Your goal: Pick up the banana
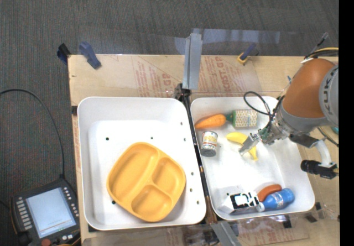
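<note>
While our arm [310,95] reaches in from the right, our gripper [250,144] sits over the banana [241,140] in the middle of the right bin [298,184]; we cannot tell its state. Above lie a carrot [211,121] and a can [209,143]. At lower left, a yellow tray [146,181] fills the left bin [94,123].

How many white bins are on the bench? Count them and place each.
2. The left bin holds a yellow divided plate; the right bin holds the banana and other small items, with the gripper over it.
</note>
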Available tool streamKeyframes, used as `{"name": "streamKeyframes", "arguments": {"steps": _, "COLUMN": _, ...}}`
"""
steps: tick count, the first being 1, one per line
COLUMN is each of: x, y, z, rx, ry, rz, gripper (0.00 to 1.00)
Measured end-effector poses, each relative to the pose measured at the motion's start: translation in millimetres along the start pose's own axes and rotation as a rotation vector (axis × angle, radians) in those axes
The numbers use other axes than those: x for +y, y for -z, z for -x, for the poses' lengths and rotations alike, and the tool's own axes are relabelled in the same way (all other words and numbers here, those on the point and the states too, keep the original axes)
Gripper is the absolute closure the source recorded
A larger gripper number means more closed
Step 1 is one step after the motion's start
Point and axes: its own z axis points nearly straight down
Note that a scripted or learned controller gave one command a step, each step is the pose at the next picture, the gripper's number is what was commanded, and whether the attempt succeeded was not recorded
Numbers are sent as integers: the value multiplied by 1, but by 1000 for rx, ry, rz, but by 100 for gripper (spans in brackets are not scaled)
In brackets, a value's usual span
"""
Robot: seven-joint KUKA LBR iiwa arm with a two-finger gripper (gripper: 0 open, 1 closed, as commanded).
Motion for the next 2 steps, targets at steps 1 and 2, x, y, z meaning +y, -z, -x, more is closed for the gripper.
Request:
{"name": "streamKeyframes", "arguments": {"steps": 1, "x": -1, "y": 10, "z": 2, "rx": 1, "ry": -7, "rz": 0, "gripper": 100}}
{"name": "streamKeyframes", "arguments": {"steps": 2, "x": 28, "y": 94, "z": -40, "rx": -2, "ry": 98, "rz": 2, "gripper": 100}}
